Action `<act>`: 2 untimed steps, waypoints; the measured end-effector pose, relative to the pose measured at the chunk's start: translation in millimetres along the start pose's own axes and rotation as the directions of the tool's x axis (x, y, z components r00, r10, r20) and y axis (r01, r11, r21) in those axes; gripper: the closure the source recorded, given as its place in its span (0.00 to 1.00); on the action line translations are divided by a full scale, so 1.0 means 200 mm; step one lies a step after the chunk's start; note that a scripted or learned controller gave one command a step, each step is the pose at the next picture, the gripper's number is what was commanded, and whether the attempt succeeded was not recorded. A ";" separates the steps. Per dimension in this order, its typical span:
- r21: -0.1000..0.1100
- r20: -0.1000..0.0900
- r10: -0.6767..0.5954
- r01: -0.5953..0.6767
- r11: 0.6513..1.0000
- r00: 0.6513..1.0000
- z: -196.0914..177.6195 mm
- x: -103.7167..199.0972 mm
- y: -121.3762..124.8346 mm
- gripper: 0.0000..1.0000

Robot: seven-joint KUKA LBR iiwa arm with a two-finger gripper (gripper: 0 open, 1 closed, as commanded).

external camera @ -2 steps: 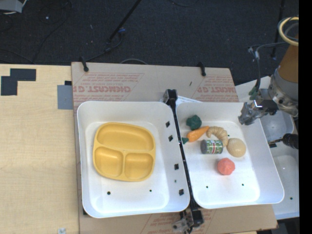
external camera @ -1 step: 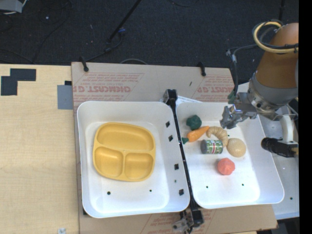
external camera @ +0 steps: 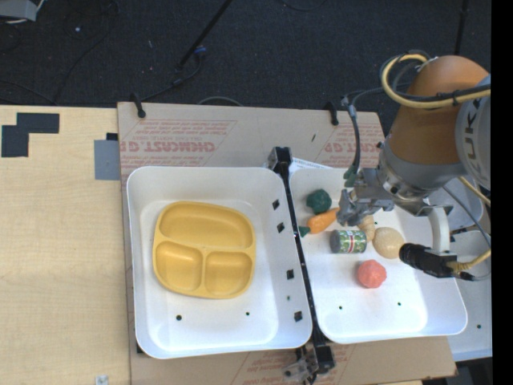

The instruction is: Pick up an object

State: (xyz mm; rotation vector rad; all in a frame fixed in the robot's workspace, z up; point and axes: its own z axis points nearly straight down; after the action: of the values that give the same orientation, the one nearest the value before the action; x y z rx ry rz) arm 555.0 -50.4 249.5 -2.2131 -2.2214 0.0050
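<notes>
**Over the right bin, the gripper hangs low among the small things**

In the right bin [external camera: 417, 311], the gripper [external camera: 350, 212] is low above the floor, near the bin's far left part. I cannot tell if it is open or shut, because the wrist hides it, and I see nothing held in it.

Just left of the gripper lies an orange carrot [external camera: 321, 222], and behind the carrot a dark green lump [external camera: 320, 199]. Just below the gripper lies a small can [external camera: 349, 241] on its side, with a green label. Beside the can, to the right, is a pale egg-like ball [external camera: 387, 241], perhaps a potato. Nearer to the front lies a red ball [external camera: 371, 273], apart from the others.

In the left bin [external camera: 152, 319] a yellow plate [external camera: 204, 249] with three compartments lies flat. Both bins stand side by side on the counter [external camera: 56, 255].
</notes>
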 end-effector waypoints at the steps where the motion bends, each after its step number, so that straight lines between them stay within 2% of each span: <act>1: 0.000 0.000 0.000 0.000 1.000 1.000 0.03 0.21 -0.09 1.00; 2: -0.001 0.000 0.000 0.000 1.000 1.000 0.08 0.42 -0.13 1.00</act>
State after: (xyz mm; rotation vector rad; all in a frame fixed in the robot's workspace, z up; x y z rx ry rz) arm 529.4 33.9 233.5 -2.2133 -2.2224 0.0046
